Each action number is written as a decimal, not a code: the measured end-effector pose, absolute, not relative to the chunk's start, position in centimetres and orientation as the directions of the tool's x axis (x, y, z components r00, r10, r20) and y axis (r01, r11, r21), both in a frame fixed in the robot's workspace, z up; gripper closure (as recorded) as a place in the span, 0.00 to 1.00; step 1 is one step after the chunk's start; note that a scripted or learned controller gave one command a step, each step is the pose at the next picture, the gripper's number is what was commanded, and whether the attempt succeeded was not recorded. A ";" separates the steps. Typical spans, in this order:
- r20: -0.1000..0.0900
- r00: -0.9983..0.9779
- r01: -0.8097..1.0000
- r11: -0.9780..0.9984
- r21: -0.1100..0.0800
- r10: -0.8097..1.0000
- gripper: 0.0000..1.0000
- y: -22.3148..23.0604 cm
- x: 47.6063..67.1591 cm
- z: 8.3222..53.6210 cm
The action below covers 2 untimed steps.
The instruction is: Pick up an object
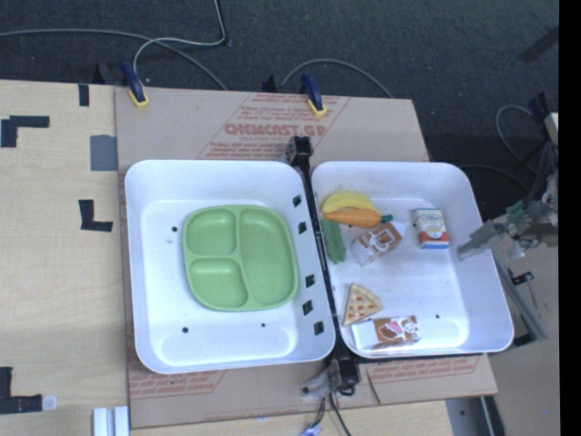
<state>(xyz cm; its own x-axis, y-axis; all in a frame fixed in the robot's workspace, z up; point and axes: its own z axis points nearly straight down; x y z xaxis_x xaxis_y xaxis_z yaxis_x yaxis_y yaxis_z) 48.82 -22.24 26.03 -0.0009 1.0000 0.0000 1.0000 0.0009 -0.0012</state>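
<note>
Since the gripper (472,243) sits at the right bin's (454,175) outer rim with nothing between its fingers, and whether they stand wide or narrow I cannot tell, nothing is picked yet. The nearest candidate, a small white carton (429,227), stands in that bin just beside the rim. It looks light and stiff, probably slick-sided, so pinch across its narrow flat faces.
</note>
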 end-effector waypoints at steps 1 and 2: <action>0.002 -0.002 1.000 0.002 -0.003 1.000 0.00 -17.5 55.1 16.2; -0.001 -0.002 1.000 0.002 0.007 1.000 0.00 -13.2 59.4 11.1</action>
